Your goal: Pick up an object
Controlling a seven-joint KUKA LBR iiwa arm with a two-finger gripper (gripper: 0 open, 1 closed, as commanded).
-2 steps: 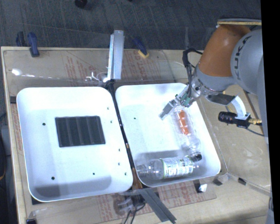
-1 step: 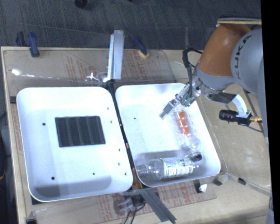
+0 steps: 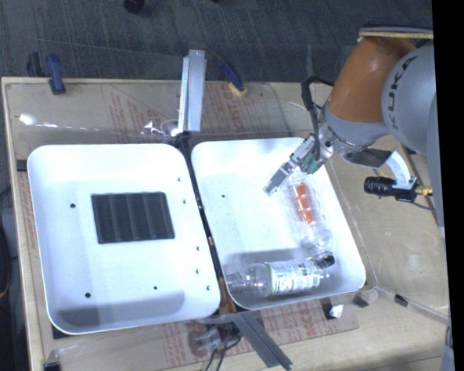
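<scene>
Bottle with orange contents (image 3: 305,209) lies in the right bin (image 3: 242,219), long axis running from the claw (image 3: 282,177) toward the near wall. Claw sits just beyond its upper end; claw state cannot be determined. A second clear bottle (image 3: 281,277) lies crosswise.

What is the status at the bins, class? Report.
Gripper over right white bin. Clear plastic bottle with orange contents below it, not held. Second clear labelled bottle lies beside.

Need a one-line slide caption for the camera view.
Gripper above the right bin holding two clear bottles.
</scene>
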